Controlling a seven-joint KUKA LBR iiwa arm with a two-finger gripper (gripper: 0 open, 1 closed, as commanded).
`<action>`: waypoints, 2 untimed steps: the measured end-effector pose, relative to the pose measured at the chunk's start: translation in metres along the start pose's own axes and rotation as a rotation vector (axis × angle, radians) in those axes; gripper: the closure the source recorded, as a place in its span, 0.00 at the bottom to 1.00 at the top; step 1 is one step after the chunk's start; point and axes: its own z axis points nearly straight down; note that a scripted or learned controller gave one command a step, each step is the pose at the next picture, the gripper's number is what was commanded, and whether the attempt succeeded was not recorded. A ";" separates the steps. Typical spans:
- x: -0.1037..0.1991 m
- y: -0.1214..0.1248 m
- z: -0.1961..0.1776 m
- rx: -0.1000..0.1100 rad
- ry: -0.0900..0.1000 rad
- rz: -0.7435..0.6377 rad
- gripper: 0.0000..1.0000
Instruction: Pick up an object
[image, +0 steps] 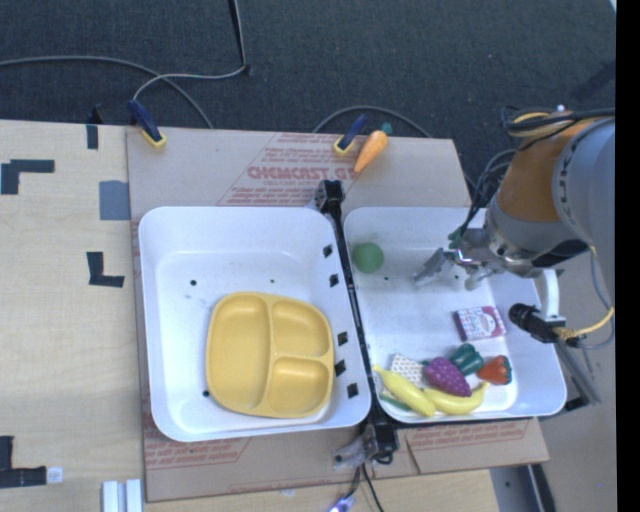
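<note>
One gripper (447, 264), grasp unclear.

The bench (60, 300) is pale wood with dark tape marks toward nine o'clock. A brown cardboard sheet (280, 170) with red print lies on it, held by yellow-and-blue clamps (147, 122) at eleven and twelve o'clock. Two white bins sit on the cardboard, touching: the left bin (170, 240) at centre, the right bin (420, 225) at three o'clock. An orange carrot (370, 150) rests on the cardboard at one o'clock.

Grey arm reaching in from right, hand (447, 264) lowered, fingers spread
</note>
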 end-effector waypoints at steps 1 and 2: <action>-0.007 -0.006 0.036 -0.005 0.000 -0.001 0.00; -0.034 -0.015 -0.053 -0.004 -0.001 0.000 0.00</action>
